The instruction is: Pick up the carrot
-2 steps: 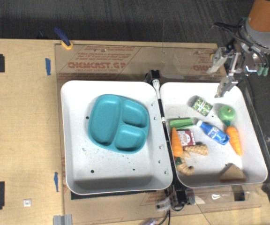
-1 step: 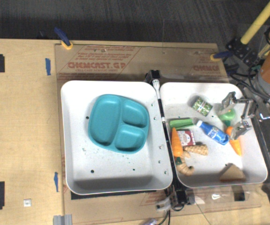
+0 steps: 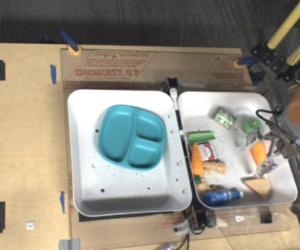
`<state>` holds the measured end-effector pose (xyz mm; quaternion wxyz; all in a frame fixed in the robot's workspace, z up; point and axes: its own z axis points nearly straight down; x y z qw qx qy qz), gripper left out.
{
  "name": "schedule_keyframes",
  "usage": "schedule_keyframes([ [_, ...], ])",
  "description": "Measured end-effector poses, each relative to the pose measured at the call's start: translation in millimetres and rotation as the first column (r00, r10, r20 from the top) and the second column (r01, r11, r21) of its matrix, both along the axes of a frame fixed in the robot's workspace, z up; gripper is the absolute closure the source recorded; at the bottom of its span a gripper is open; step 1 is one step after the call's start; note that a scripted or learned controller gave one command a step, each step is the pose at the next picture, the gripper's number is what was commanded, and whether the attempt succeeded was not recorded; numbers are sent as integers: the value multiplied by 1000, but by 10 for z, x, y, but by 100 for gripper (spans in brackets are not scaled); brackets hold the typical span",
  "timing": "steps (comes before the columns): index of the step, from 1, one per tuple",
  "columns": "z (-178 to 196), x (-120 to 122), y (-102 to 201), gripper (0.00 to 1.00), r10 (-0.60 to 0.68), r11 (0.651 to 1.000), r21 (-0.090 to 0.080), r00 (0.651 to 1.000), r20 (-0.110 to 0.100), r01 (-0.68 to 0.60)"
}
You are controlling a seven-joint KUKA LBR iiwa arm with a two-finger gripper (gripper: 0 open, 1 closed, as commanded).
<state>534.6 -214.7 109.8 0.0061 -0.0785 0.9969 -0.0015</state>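
Overhead view, two white bins side by side. Carrot (image 3: 258, 152): short orange piece, slightly tapered, lying near the right wall of the right bin (image 3: 233, 102), approx. mid-depth. Gripper (image 3: 267, 149) sits right over it at the bin's right edge; the carrot's right side is partly hidden by the metal parts and cables, so cannot tell whether the fingers are apart, together or clamped on the carrot.

Around it, same bin: green round item (image 3: 251, 123) just behind; tan wedge (image 3: 259, 185) in front, near the front right corner; green-and-white packet (image 3: 224, 118) toward the back; green stick (image 3: 200, 137), second orange piece (image 3: 196, 160), red-and-white box (image 3: 208, 152), tan ridged item (image 3: 214, 167) and blue bottle (image 3: 220, 196) along the left side.

Left bin (image 3: 87, 181): teal divided plate (image 3: 132, 136), well apart from the carrot.
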Motion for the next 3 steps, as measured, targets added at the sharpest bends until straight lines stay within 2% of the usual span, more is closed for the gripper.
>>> schedule_keyframes([
  [1, -203, -12, 178, 0, -72, 997, 0, 997, -3, 72],
  [2, -63, 43, 187, 100, -71, 998, -1, 997, 13, 71],
  [3, 308, 193, 584, 100, -44, 999, 3, 999, -1, 44],
])
